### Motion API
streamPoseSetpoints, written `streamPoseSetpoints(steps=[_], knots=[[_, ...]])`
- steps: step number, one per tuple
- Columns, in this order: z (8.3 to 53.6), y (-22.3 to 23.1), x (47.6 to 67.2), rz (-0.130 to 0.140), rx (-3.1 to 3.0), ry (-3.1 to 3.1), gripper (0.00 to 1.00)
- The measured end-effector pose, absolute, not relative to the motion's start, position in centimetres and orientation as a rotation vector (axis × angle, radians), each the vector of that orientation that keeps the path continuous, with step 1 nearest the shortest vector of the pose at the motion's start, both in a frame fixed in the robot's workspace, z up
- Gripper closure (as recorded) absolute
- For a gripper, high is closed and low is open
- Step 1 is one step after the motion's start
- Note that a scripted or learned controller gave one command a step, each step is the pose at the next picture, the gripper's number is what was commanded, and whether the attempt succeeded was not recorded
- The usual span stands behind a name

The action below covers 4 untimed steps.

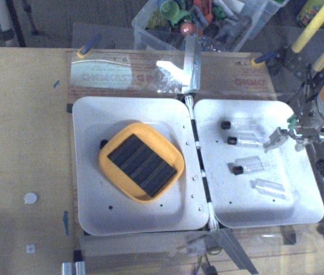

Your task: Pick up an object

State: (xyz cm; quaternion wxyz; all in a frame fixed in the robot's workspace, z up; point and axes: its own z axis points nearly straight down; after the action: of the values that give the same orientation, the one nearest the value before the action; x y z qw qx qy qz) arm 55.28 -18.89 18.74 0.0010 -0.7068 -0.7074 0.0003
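Note:
A yellow, rounded-square object with a dark ribbed panel on top (141, 162) lies in the left white bin (87, 211). Several small clear vials lie in the right white bin (305, 211). Three have black caps: one at the back (236, 123), one just below it (243, 140) and one in the middle (246, 166). A further clear vial (269, 188) lies toward the front. My gripper (286, 140) hangs over the right bin's right side, to the right of the vials. It is open, with nothing between its fingers.
A clear plastic tub of colourful toys (207, 10) stands behind the bins. A metal bracket (191, 67) and crumpled plastic (170, 76) sit on the cardboard strip at the back. Bare wooden bench (24, 125) stretches left of the bins.

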Motion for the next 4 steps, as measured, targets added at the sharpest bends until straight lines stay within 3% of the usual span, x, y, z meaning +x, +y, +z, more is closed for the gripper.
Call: streamPoseSetpoints(steps=[1,2,3,4], knots=[[20.5,-13.5,59.2,-0.002,-2.04,-2.395,0.0],[9.8,-14.7,59.6,-0.003,-1.881,-2.522,0.0],[10.8,-14.8,59.7,-0.006,-1.887,-2.525,1.0],[17.7,-11.0,66.4,0.002,-1.969,-2.447,1.0]])
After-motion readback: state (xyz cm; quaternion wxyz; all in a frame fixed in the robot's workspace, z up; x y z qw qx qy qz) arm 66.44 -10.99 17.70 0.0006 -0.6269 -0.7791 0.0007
